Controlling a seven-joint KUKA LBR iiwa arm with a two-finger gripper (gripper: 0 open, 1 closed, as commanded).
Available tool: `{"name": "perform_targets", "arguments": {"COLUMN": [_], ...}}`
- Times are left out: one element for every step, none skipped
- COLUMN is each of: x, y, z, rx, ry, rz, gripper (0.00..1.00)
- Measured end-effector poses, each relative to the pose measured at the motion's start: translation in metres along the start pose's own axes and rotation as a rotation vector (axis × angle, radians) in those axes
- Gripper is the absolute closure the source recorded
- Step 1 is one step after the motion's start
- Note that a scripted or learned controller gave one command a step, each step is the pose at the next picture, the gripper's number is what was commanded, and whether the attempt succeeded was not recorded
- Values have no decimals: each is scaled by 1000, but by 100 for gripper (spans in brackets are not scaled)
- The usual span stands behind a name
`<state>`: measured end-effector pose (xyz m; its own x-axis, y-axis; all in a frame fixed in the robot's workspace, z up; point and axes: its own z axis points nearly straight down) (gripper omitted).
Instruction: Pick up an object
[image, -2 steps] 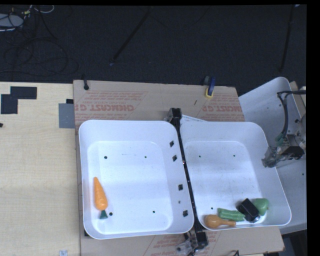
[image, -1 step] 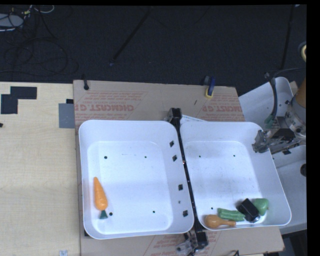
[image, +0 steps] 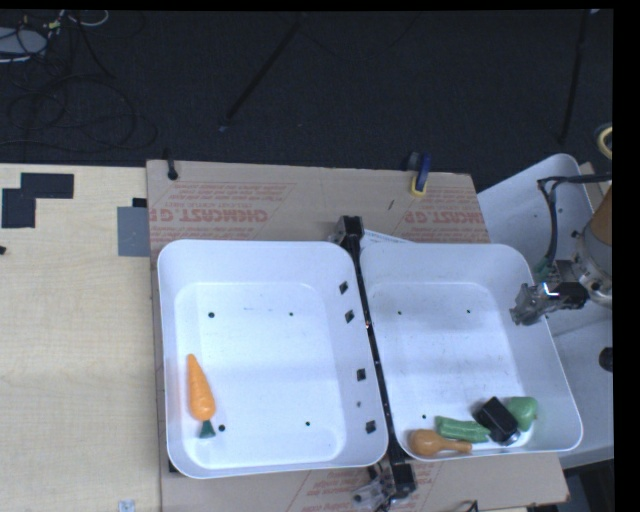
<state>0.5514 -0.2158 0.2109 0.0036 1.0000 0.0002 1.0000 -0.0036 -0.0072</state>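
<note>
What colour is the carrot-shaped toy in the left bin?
Orange, with a small dark green tip; shown in the camera view.

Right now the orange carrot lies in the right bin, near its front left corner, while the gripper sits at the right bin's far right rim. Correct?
Not quite. The camera view shows the orange carrot in the left bin, near its front left corner. The gripper does sit at the right bin's far right rim.

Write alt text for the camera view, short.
Two shallow white bins sit side by side on a bench: the left bin holds an orange toy carrot, the right bin holds a small cluster of green, black and orange toy pieces in its near corner. The pincer hovers at the right bin's far-right rim.
</note>
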Motion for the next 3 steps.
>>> {"name": "perform_targets", "arguments": {"x": [5, 4, 56], "y": [14, 60, 72], "z": [-117, -16, -73], "rx": [-18, 0, -11], "ry": [-5, 2, 0], "rz": [-5, -8, -9], "gripper": [100, 100, 100]}}
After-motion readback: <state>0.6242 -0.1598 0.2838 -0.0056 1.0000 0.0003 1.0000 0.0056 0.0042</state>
